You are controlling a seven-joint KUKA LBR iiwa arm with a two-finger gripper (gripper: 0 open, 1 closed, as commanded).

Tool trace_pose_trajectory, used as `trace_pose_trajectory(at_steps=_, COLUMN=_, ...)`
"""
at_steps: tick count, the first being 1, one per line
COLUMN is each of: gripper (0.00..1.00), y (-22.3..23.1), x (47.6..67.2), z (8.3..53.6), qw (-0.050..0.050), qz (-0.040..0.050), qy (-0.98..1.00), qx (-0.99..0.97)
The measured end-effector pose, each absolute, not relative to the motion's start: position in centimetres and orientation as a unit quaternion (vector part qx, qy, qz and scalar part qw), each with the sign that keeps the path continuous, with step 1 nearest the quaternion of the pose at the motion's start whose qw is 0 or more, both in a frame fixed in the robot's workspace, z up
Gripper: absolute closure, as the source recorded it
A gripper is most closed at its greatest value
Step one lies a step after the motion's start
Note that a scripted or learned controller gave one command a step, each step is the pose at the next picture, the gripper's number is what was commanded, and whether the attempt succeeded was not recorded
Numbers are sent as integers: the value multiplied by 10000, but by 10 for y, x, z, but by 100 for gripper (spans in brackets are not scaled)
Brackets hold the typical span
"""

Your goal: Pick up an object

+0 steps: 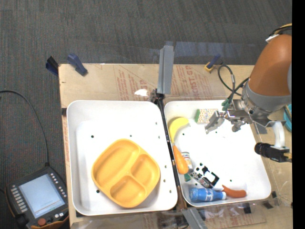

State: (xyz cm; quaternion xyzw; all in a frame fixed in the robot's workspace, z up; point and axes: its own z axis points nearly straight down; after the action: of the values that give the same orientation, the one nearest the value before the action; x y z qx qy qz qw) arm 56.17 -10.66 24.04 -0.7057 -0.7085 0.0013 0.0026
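The gripper (215, 121) hangs over the far side of the right bin (248, 149); I cannot tell how it is set. Pickable things crowd the left and near walls: banana (178, 126), carrot (180, 161), blue bottle (206, 194). Reaching there, it could strike a wall or slip.

High slanted view over both bins (76, 113)

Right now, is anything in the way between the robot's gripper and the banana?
Nothing visible. The gripper hangs over the right bin, near its back. The banana lies to its left on the bin floor, with bare white floor between them. The speckled sponge sits just behind that path.
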Motion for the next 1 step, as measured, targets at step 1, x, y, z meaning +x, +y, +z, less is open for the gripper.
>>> trace_pose_trajectory(at_steps=1, gripper=0, y=-102, x=528, z=99, qw=18, qz=19, qy=-7446, qx=-6675)
